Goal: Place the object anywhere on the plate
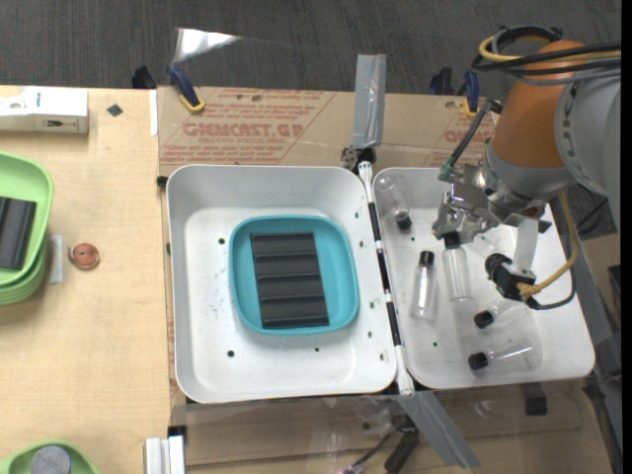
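Two shallow white bins sat side by side on a brown cardboard sheet [259, 118] laid over the pale wooden bench [89, 363], with dark grey carpet [296, 18] across the top of the frame. The left bin [197, 363] held a teal rounded-square plate [240, 286] at its centre, and a black ribbed rectangular block [288, 279] lay on that plate. The right bin [553, 358] held several clear plastic vials with black caps: one [424, 282] left of centre, one [456, 271] just beside it under the arm's wrist, and one [502, 353] lying near the lower edge. Small loose black caps [403, 221] were scattered among them. The grey gripper [452, 233] hung over the upper middle of the right bin, directly above the second vial's top; whether it was parted or pinched could not be told. At the far left edge stood a light green tray [25, 181] and a small round reddish disc [85, 256].
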Motion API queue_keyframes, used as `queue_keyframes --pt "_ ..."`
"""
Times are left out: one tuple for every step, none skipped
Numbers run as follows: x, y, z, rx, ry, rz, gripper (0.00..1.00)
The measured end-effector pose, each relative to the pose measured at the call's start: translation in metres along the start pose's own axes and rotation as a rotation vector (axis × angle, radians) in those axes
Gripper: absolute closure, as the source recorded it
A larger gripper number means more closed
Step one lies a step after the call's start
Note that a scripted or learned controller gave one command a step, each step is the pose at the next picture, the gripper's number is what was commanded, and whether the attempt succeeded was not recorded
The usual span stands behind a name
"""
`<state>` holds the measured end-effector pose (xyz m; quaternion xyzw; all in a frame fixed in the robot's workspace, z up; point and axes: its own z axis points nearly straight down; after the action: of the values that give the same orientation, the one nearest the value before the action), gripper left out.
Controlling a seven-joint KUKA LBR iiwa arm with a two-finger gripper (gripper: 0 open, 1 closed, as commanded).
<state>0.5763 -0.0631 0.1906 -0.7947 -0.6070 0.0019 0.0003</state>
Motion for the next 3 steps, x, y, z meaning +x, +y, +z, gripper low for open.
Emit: queue_keyframes --pt "0.050 -0.101 0.000 0.001 0.000 -0.057 1.00" --pt "0.124 -0.097 0.001 0.000 -0.001 -0.169 1.00" --pt "0.123 -0.096 0.000 0.000 -0.001 -0.168 0.00"
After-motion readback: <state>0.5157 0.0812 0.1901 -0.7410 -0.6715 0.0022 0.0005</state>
